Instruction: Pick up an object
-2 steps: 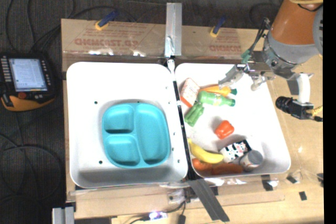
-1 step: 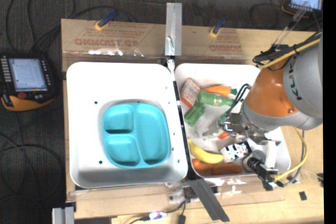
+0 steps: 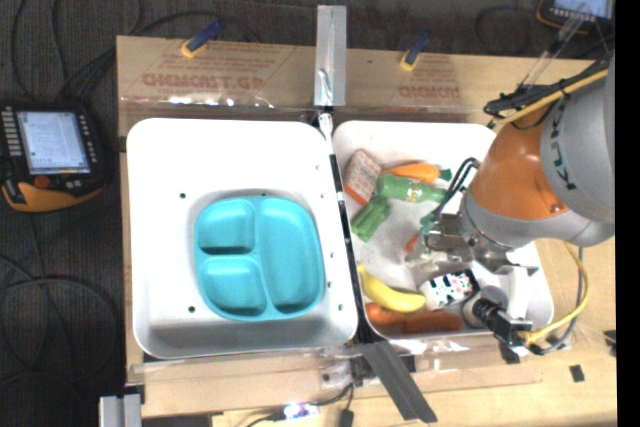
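From the overhead camera view the gripper (image 3: 432, 250) is down inside the right bin (image 3: 520, 140), but the wrist blocks it, so I honestly can't tell how wide it's set or whether it has hold of anything. The likeliest pick, I'd guess, is the banana (image 3: 392, 294), just below and a bit left of the tool, its long axis slanting left to right. The carrot (image 3: 415, 321) lies touching underneath it.

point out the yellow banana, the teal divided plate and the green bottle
yellow curved banana (image 3: 391, 294), camera view, middle of its body
teal three-compartment plastic plate (image 3: 262, 255), camera view, ridge between its compartments
green plastic bottle (image 3: 371, 216), camera view, middle of its side
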Robot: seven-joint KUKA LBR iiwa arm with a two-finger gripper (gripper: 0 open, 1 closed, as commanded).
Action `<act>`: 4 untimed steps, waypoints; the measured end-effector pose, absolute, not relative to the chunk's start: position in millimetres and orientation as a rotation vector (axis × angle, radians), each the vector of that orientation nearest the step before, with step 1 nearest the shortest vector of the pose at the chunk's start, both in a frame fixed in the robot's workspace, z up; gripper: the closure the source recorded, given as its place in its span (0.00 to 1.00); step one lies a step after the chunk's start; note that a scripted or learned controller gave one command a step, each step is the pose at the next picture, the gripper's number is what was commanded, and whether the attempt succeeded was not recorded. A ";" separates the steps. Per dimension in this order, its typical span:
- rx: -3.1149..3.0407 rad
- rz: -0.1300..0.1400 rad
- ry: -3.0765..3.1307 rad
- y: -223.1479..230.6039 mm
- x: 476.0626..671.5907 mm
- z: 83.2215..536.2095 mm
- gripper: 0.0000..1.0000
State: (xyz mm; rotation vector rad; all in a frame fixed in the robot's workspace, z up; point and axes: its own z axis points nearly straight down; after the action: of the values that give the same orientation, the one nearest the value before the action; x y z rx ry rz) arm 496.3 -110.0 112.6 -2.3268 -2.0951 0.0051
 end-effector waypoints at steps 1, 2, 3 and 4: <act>-1.947 -0.007 -2.472 -184.2 514.1 92.8 1.00; -2.035 -0.004 -2.394 -194.0 535.5 94.4 1.00; -1.983 0.002 -2.439 -170.4 590.3 215.3 1.00; -1.715 0.000 -2.628 -102.0 546.3 143.9 1.00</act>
State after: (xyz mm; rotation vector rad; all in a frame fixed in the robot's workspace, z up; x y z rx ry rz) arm 546.3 -102.0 143.9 -1.7146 -2.6285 -0.0003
